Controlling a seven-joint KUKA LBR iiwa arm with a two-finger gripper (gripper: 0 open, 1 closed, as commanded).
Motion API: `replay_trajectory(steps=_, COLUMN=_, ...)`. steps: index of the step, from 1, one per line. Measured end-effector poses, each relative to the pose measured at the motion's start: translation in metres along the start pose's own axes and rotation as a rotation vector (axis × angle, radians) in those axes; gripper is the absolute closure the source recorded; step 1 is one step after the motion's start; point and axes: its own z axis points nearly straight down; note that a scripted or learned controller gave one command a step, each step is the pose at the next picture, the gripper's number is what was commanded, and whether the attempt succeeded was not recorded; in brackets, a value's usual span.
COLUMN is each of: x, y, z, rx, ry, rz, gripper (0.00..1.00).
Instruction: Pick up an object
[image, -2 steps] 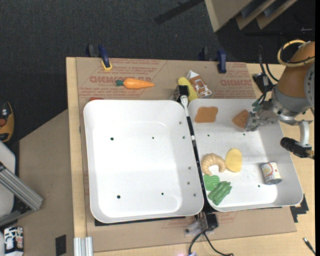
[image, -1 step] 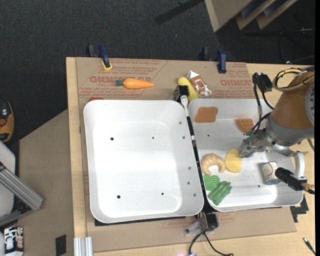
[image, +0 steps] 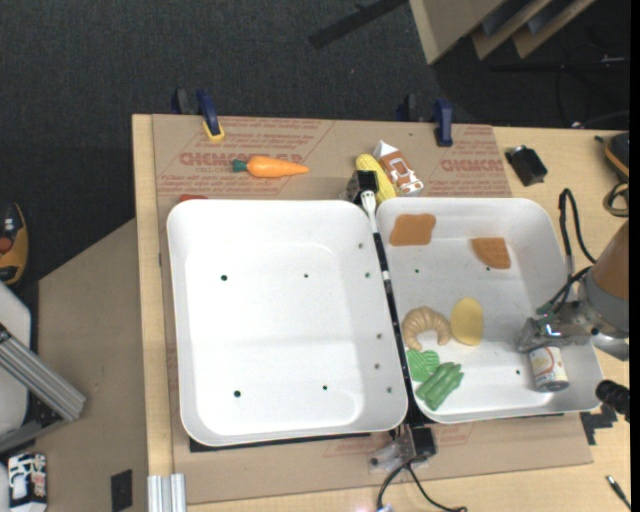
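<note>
The right bin holds two brown toast-like slices, a tan croissant, a pale yellow piece, a green leafy toy and a small can lying by the right wall. My gripper hangs low over the bin's right side, just above the can and close to it. I cannot tell whether it touches the can. The grey arm comes in from the right edge.
The left bin lies beside the right one. On the board behind the bins are a toy carrot, a corn cob and a small carton. Two blue clamps grip the back edge.
</note>
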Motion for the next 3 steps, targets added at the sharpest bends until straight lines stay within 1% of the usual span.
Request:
replay_trajectory(steps=1, x=0.003, y=0.004, z=-0.01, rx=-0.007, ry=-0.002, rz=-0.005, gripper=1.0)
replay_trajectory(steps=2, x=0.002, y=0.004, z=-0.02, rx=-0.009, ry=-0.004, rz=-0.004, gripper=1.0)
replay_trajectory(steps=3, x=0.112, y=-0.011, z=-0.201, rx=-0.022, ry=-0.001, rz=-0.018, gripper=1.0)
